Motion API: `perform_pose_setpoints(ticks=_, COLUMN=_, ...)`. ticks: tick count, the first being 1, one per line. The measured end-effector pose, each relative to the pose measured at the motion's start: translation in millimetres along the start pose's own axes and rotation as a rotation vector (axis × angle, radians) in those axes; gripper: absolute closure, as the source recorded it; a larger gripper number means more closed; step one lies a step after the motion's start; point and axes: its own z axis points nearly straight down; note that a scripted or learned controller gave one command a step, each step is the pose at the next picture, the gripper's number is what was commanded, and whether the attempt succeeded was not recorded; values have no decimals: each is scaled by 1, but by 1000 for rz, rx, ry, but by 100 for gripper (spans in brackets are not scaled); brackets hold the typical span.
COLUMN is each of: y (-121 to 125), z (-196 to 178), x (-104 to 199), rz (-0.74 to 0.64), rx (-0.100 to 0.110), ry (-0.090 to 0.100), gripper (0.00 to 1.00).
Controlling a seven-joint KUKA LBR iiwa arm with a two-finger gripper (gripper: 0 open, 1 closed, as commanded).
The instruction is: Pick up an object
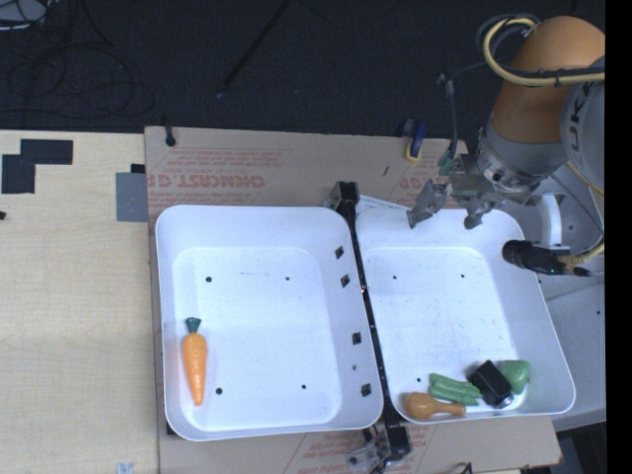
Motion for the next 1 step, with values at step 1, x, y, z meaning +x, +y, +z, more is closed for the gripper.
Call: perform_pose_setpoints(ticks=1, y=10, z=-97, x=59, rz=-6, rx=-11, ry=0, gripper=0)
